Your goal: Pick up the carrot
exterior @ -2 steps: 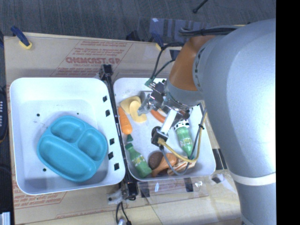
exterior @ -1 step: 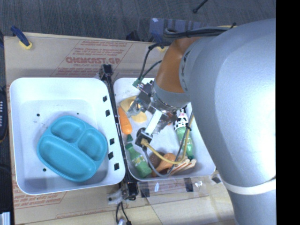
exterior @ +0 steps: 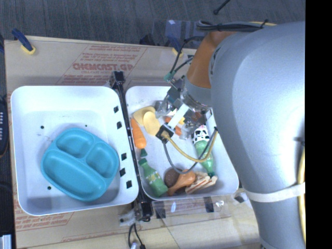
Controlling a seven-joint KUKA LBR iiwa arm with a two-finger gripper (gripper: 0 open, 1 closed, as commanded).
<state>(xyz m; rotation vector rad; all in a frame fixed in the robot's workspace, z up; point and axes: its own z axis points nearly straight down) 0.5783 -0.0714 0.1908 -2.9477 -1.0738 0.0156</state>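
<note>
While gripper point(exterior: 174, 119) grip state is unreadable, one smooth tapered orange carrot point(exterior: 138, 134) lies beside two green bottles point(exterior: 152, 176).

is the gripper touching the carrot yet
Apart. The camera view shows the gripper over the middle of the right bin, while the carrot lies along that bin's left wall, with bare white floor between them.
</note>
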